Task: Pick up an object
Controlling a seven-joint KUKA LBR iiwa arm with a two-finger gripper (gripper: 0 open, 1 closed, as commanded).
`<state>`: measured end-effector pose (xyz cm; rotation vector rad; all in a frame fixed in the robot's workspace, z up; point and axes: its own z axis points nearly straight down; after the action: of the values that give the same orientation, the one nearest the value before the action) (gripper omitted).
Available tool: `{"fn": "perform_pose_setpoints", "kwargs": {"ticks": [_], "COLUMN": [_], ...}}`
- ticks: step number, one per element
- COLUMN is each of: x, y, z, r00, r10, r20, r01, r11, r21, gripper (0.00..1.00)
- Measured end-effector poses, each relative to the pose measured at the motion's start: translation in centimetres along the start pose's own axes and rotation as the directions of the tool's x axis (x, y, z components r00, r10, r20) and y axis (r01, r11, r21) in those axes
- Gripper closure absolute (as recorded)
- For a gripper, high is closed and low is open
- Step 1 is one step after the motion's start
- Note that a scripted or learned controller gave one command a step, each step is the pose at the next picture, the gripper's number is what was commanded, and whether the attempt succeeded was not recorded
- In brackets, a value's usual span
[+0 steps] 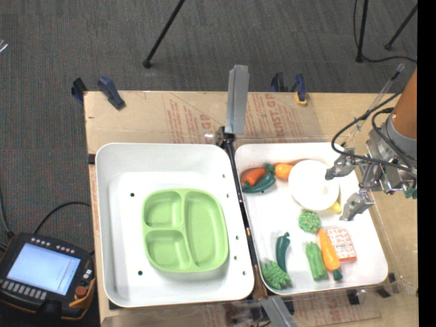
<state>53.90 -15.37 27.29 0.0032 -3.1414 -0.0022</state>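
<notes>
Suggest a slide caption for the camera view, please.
End effector open above right bin of toy vegetables beside white plate; green divided tray in left bin.

Plenty of open floor in the left bin (109, 182) around the green divided plate (184, 240) lying at its middle; bare white margin on all four sides of it. Crowded in the right bin (262, 216): white bowl (314, 183) near the far side, carrot and pepper toys (262, 176) just left of it, small green broccoli (310, 221) below. Open white patch between bowl and near cluster, left of centre. Near edge blocked by dark green pepper (283, 249), green pod (315, 261), leafy piece (275, 274), orange carrot (328, 249) and red-and-white packet (342, 244). Right rim occupied by the gripper (347, 191) and its cables (357, 131). Upright grey post (237, 101) behind the divide between bins.
</notes>
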Motion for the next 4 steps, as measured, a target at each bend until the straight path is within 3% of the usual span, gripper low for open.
{"fn": "perform_pose_setpoints", "kwargs": {"ticks": [1,2,3,4], "x": [0.1,2.1,3.3,5.6], "y": [-2.3,-3.2,0.8,-1.1], "z": [13.6,17.6,17.6,17.8], "r00": [0.999,1.0,0.998,0.996], "r10": [-0.053,-0.008,0.059,0.084], "r20": [-0.013,0.016,0.022,0.023], "r01": [0.053,0.008,-0.06,-0.084], "r11": [0.999,1.0,0.998,0.996], "r21": [-0.005,0.002,0.006,0.003], "gripper": [0.0,0.0,0.0,0.0]}}
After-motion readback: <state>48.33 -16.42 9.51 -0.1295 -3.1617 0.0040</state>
